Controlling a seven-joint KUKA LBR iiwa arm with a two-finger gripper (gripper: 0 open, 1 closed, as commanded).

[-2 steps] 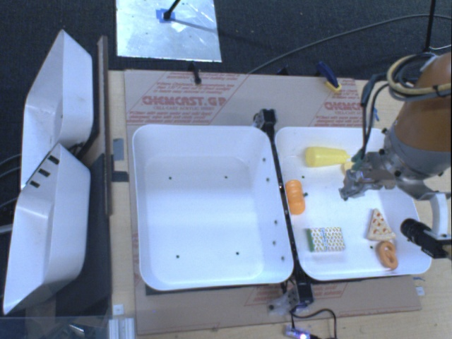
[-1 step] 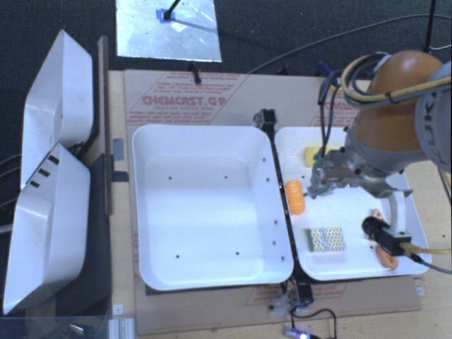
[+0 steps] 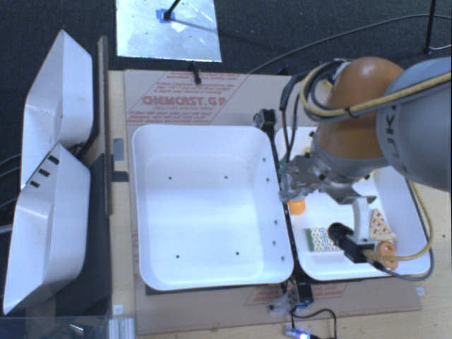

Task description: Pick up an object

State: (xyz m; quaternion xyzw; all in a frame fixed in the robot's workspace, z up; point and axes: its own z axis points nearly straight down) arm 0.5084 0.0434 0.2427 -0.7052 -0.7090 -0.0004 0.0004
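My gripper reaches down at the left side of the right bin, close to the wall between the two bins. A small orange object lies right under it, partly hidden by the gripper. A flat block with a green and white pattern sits on the bin floor just in front of it. Farther right lie a piece with a red and white pattern and a tan rounded object. The arm's wrist hides the back part of this bin.
The left bin stands beside the right one, their walls touching. Two more white bins lean off the bench at the far left. A shiny metal plate lies on the dark floor behind the bench.
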